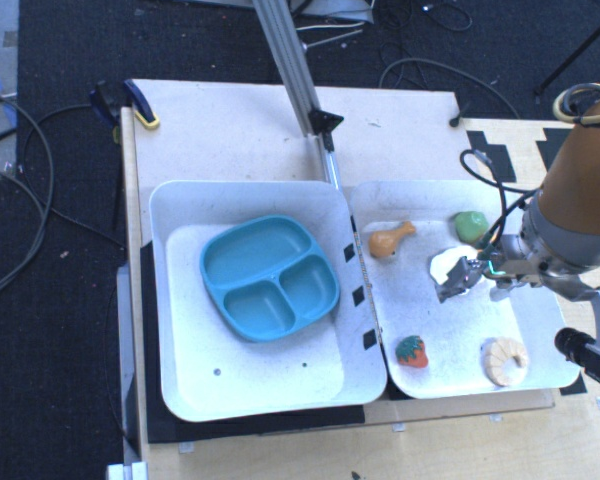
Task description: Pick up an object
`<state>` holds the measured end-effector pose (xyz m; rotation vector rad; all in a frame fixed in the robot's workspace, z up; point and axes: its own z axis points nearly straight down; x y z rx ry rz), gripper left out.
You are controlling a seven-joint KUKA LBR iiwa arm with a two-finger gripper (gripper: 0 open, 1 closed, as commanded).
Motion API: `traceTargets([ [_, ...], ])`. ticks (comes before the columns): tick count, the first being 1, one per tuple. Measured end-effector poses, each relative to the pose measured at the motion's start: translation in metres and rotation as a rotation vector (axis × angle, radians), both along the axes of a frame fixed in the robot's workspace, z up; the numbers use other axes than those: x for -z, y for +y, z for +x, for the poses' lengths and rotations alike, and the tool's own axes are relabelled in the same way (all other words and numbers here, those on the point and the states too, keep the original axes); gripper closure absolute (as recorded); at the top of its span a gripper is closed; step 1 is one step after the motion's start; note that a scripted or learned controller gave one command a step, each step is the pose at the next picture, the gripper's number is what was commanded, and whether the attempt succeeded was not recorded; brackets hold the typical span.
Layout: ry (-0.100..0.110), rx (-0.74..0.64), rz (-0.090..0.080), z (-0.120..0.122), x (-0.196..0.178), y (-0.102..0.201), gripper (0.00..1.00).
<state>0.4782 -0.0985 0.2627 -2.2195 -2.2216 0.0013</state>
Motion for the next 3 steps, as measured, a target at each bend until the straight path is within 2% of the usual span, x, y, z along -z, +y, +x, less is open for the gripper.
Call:
traceTargets([
  [1,-0.001,0.0,0.0,0.0,0.0,0.0,0.0],
  [2,0.005,0.002,0.001,0.004,0.063,0.003,0.0],
  [3,0.004,0.002,0.001,-0.001,0.107,0.006,0.0],
])
